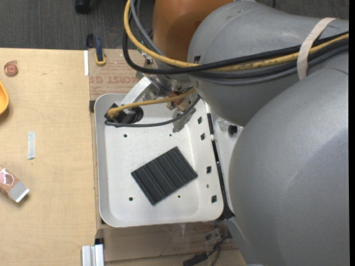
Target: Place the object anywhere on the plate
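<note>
A dark grey ribbed rectangular slab [164, 174] lies flat and turned at an angle in the middle of the white bin [111, 204]. My gripper [182, 117] hangs over the bin's far side, up and to the right of the slab and apart from it. It is largely hidden under the orange wrist band [183, 15] and the grey arm [288, 121]. I see nothing held in it. A yellow cable and a black cable run from the gripper to a black fitting [129, 115] at the bin's far left corner.
The arm's bulk covers the right half of the view. Left of the bin, the wooden bench top [50, 104] bears a small grey strip [31, 146], a capped tube [12, 185], a reddish disc [10, 68] and an orange object [3, 101] at the edge.
</note>
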`<state>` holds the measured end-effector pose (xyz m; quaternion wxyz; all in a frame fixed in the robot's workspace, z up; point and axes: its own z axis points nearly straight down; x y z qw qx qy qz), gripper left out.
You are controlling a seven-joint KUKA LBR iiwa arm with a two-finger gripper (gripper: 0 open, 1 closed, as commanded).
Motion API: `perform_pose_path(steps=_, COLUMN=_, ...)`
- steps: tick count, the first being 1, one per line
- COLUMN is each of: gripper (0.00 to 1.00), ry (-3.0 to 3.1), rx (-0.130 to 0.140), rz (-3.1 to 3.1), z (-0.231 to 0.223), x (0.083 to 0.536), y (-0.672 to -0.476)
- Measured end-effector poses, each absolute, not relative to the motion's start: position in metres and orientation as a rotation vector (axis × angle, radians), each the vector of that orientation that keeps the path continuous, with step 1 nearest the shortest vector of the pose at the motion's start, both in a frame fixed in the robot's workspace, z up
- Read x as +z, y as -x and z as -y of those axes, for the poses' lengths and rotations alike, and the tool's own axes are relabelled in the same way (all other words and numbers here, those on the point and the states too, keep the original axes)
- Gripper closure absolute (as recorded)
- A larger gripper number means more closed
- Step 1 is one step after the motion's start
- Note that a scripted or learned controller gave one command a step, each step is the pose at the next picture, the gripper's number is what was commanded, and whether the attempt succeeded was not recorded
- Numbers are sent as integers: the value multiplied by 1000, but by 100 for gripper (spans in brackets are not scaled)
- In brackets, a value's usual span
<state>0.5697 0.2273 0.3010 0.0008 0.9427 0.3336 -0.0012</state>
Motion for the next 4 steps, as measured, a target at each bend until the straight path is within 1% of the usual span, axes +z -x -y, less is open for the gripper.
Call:
perform_pose_path(steps=1, gripper=100, ry=-2961, rx=-8, rz=-1040, z=-225, x=309, y=-571)
perform_pose_path(steps=2, gripper=100, ry=-2940, rx=-8, rz=-1098, z=-227, x=283, y=-583)
perform_pose_path(steps=3, gripper=100, ry=-2711, rx=-9, rz=-1583, z=-227, x=243, y=-620)
perform_pose_path(steps=4, gripper=0, ry=-2712, rx=-9, rz=-1584, z=-228, x=243, y=-619)
